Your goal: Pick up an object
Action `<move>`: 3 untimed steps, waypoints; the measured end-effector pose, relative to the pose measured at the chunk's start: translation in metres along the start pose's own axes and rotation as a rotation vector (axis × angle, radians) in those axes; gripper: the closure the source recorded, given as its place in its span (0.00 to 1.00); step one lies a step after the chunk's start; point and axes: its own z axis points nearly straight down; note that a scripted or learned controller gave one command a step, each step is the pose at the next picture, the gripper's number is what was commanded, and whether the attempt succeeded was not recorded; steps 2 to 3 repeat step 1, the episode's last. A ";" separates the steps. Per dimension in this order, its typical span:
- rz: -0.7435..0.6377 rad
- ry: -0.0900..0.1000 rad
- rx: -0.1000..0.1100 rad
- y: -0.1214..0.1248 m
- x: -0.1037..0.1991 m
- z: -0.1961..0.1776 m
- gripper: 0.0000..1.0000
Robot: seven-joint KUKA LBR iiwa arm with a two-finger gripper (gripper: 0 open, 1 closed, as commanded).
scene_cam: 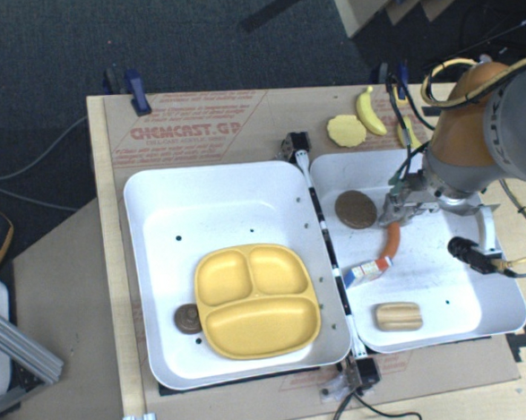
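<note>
The arm comes in from three o'clock, and the gripper (396,211) hangs low in the right bin (486,310), just above the upper end of a hot dog (390,241). This looks like the reach-and-close step of the pick: nothing is lifted, and the hot dog lies on the bin floor at about nine o'clock of the bin's middle. Whether the jaws stand wide or narrow I cannot tell; the wrist hides them.

The next move probably calls for straddling the hot dog across its thin width, closing, then lifting straight up, clear of the disc (356,209) just at ten o'clock of the gripper.

The hot dog is a slim, smooth, orange-red cylinder, likely plastic and a bit slick. Touching its lower end, at seven o'clock, lies a small tube (361,272), white with a red part. The disc is flat, round, matte brown. A bun (398,316), tan and rounded, sits at six o'clock. The left bin (158,257) bears a glossy yellow tray (256,299) with three wells and a small brown piece (188,318) at its nine o'clock.
</note>
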 end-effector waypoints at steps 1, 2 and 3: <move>-0.004 -0.001 -0.011 0.014 0.059 -0.106 1.00; -0.004 -0.001 -0.011 0.014 0.059 -0.106 1.00; -0.004 -0.001 -0.011 0.014 0.059 -0.106 1.00</move>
